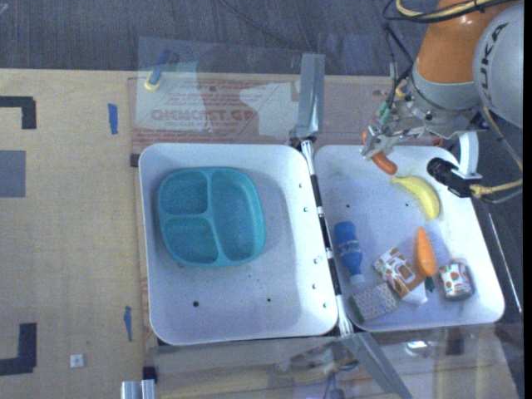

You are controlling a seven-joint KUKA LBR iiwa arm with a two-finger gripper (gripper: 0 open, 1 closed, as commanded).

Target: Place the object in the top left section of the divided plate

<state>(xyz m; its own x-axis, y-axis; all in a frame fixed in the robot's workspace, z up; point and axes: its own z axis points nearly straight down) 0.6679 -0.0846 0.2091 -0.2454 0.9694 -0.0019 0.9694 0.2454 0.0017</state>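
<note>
A wooden desk (66,223) seen from above at a slant carries two shallow white bins side by side. The left bin (283,181) holds a teal divided plate (211,216) with three sections: two smaller ones on its left side, one above the other, and one large one on its right. All three sections are bare.

The right bin (357,181) holds a scatter of small things. A yellow banana (421,194) lies near its upper right corner. Below it, an orange carrot-shaped piece (425,252) lies just beside a small printed carton (397,274). A small red and white can (455,279) sits close to the bin's right edge. A blue bottle (347,249) lies on its side toward the bin's left wall, and a grey meshed packet (374,302) lies near the front edge.

The grey arm (465,48), with its orange band, reaches in from the right over the far edge of the right bin. Its gripper (379,150) hangs at the bin's upper edge, and a small orange-red sausage-shaped object (384,164) sits right at its fingertips, just left of and above the banana. Whether the fingers are clamped on this object or merely touching it cannot be told. Gripper and object are well apart from the plate, across the wall between the bins.
</note>
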